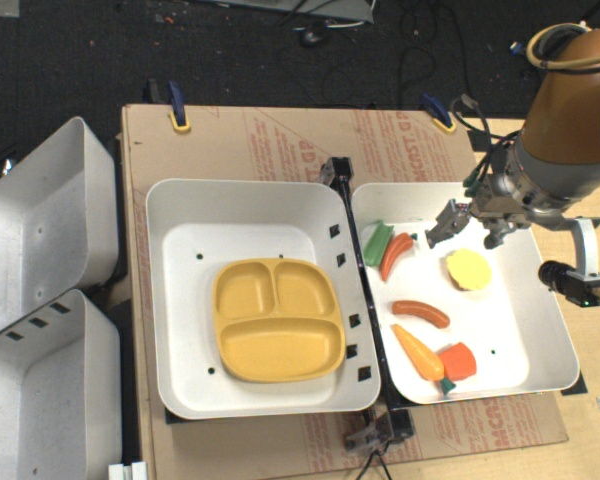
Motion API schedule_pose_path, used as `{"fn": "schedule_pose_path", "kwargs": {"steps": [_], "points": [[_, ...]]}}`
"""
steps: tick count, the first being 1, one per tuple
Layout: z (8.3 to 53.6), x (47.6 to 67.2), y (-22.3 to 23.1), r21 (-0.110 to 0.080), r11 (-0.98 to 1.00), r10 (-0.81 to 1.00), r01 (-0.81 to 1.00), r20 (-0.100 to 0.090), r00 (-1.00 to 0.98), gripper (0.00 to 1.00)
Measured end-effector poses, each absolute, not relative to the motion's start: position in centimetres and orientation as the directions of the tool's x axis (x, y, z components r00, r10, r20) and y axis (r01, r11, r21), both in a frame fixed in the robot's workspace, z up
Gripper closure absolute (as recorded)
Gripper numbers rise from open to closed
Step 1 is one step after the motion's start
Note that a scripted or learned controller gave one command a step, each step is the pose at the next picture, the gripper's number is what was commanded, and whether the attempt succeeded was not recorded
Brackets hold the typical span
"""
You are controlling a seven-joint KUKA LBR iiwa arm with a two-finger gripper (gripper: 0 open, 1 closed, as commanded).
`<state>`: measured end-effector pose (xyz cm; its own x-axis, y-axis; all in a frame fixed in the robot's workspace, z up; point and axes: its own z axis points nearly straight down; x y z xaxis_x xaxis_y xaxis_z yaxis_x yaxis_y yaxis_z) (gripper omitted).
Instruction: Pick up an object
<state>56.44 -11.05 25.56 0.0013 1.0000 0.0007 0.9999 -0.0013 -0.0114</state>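
A smooth yellow plastic tray (278, 319) with three compartments lies in the left bin (170, 268). In the right bin (540, 298), from left: a green pepper-like piece (378, 241), a glossy red chili (396, 254), a sausage (421, 313), a tapered orange carrot (420, 354), a red block (459, 361) and a rounded yellow piece (469, 270). The claw (475, 223) hangs released above the yellow piece, grasping nothing.

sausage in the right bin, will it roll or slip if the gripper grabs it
The sausage looks round, smooth and glossy, so it may slip between the fingers. Its long cylinder shape suggests it could roll sideways if nudged. It lies apart from the carrot, so a roll would probably go unchecked.
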Motion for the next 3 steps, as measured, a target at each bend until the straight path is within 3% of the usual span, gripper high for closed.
{"fn": "schedule_pose_path", "kwargs": {"steps": [1,3], "points": [[26.1,56.6,-11.0,-0.001,0.001,1.0,1.0,-0.001,-0.001,0.0],[16.3,55.2,-12.1,-0.006,-0.002,1.0,1.0,0.001,0.002,0.0]]}}
